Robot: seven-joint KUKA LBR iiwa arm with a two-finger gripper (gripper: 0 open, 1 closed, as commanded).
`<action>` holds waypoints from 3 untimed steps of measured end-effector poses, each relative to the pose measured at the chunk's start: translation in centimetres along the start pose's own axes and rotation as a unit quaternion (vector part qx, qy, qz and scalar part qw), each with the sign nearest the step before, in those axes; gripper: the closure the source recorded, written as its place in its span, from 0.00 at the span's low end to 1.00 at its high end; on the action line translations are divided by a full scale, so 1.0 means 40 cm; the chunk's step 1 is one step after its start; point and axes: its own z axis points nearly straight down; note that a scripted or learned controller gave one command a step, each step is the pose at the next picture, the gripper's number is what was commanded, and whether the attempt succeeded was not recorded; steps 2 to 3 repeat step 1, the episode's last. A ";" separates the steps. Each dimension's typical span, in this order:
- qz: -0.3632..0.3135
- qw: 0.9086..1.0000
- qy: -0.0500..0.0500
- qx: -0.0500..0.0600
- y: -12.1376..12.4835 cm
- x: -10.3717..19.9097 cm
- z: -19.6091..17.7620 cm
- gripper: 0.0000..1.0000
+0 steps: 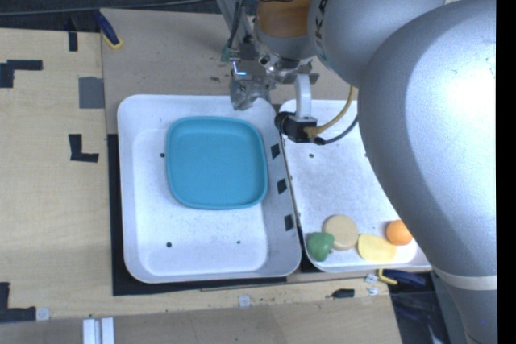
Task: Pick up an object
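Two white bins sit on the desk (48, 173), and the tool (244, 93) hangs over the left bin's (137, 254) far edge by the blue plate (216, 163) (open or shut, I cannot tell), so nothing looks picked up yet; next it must go down and grab.

Arm (419, 93) hides right bin's (339, 189) far corner; claw (246, 97) seemingly blurred.

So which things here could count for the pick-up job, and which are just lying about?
Job:
- gripper
- blue plate
- green piece
- beige round piece
- yellow piece
- orange ball

Lying about:
- black tape marks
- grey patch
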 end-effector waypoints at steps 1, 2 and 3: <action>0.000 1.000 0.000 0.000 0.000 0.000 -0.001 0.00; 0.000 1.000 0.000 0.000 0.000 0.000 -0.001 0.00; 0.000 1.000 0.000 0.000 0.000 0.000 -0.001 0.00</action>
